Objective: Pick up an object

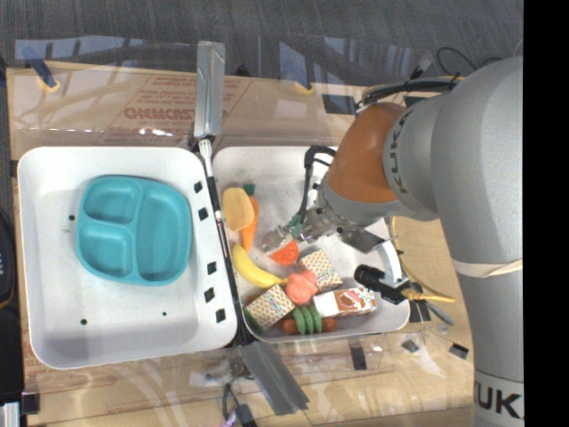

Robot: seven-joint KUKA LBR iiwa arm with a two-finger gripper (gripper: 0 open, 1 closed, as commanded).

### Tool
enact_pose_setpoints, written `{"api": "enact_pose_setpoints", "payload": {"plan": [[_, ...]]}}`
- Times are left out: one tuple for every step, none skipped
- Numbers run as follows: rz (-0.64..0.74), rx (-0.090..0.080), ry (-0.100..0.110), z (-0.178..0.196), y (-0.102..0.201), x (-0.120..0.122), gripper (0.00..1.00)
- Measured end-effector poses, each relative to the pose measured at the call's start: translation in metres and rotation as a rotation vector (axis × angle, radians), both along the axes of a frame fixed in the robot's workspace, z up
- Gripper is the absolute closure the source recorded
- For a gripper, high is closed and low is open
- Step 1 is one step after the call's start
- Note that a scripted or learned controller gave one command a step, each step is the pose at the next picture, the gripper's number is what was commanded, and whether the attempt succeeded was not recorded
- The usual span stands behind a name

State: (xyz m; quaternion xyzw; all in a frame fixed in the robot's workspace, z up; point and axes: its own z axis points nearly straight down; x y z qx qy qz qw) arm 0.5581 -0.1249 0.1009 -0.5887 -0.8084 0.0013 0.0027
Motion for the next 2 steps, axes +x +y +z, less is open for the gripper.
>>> {"api": "enact_pose_setpoints", "payload": {"plan": [[0.059,-0.002,-0.009,0.201,0.064,0.034,1.0],[-0.277,-0.003,0.0,0.157,0.065,0.026,1.0]]}}
